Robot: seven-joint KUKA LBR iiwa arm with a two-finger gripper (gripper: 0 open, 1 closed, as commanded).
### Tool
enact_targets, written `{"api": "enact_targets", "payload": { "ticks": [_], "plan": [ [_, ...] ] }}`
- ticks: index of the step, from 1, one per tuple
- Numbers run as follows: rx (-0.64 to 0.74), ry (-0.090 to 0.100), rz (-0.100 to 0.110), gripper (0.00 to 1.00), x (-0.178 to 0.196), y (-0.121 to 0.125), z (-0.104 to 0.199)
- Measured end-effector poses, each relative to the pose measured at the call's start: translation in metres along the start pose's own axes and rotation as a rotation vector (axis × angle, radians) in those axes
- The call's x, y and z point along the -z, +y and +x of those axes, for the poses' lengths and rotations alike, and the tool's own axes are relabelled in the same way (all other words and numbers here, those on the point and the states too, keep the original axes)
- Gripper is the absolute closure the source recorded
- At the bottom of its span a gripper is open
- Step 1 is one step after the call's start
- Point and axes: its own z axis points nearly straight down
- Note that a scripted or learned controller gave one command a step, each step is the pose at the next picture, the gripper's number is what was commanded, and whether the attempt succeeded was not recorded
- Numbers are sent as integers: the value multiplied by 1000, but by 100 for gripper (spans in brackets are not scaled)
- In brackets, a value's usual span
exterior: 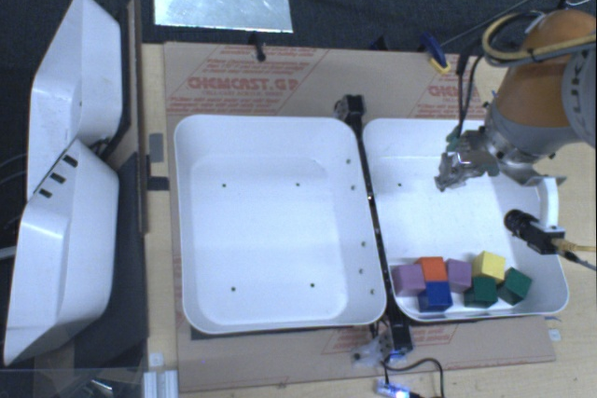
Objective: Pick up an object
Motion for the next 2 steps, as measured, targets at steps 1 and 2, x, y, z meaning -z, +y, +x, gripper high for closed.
{"api": "enact_targets", "payload": {
  "ticks": [1, 2],
  "plan": [
    [1, 0, -2, 100, 63, 0, -1],
    [1, 0, 3, 100, 65, 1, -1]
  ]
}}
